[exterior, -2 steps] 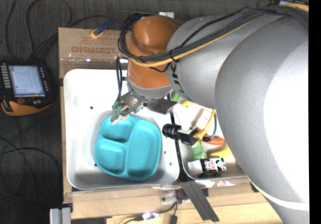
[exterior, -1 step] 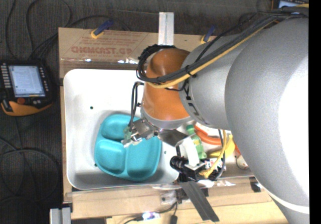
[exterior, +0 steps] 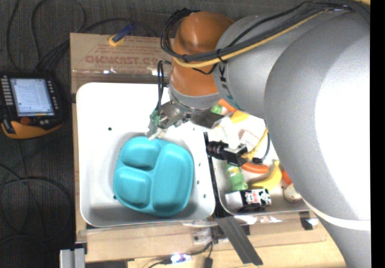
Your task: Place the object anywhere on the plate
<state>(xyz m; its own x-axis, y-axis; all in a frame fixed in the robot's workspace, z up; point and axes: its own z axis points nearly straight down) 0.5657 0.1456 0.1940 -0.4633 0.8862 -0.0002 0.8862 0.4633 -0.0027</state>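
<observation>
A teal plate [exterior: 155, 176] with three compartments lies in the left white bin [exterior: 93, 140], towards its front right. My gripper [exterior: 156, 127] hangs under the orange wrist band [exterior: 195, 50], just over the plate's far rim. A small green bit [exterior: 155, 118] shows at the gripper's tip; I cannot tell whether it is a held object or part of the hand. The arm's grey body covers most of the right side.
The right bin [exterior: 240, 216] holds several toy foods: a green piece [exterior: 234, 175], a yellow banana [exterior: 272, 175], an orange carrot-like piece [exterior: 255, 167] and a small black-and-white box [exterior: 255, 198]. A cardboard box [exterior: 114, 56] lies behind the bins. A pendant [exterior: 29, 100] sits far left.
</observation>
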